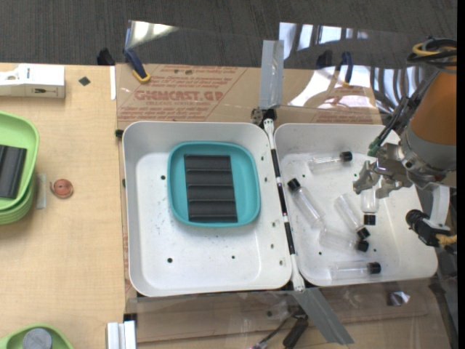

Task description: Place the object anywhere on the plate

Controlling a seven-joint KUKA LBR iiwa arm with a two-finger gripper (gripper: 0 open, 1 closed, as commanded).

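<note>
A teal square plate [214, 184] with a black ridged insert lies in the left white bin [145, 246]. Several clear plastic tubes with black caps lie scattered in the right white bin [407, 264], among them one near the divider [305, 201], one at the back [328, 161] and one at the front [356, 270]. My gripper [370, 191] hangs over the right part of that bin, far right of the plate. A short tube with a black cap [369, 208] stands right below it; I cannot tell whether it is held.
A cardboard sheet [189, 89] lies behind the bins. On the bench to the left sit a stack of green trays [14, 169], a white box [33, 82] and a small red disc [62, 188]. The arm's grey and orange body [436, 115] covers the right bin's far corner.
</note>
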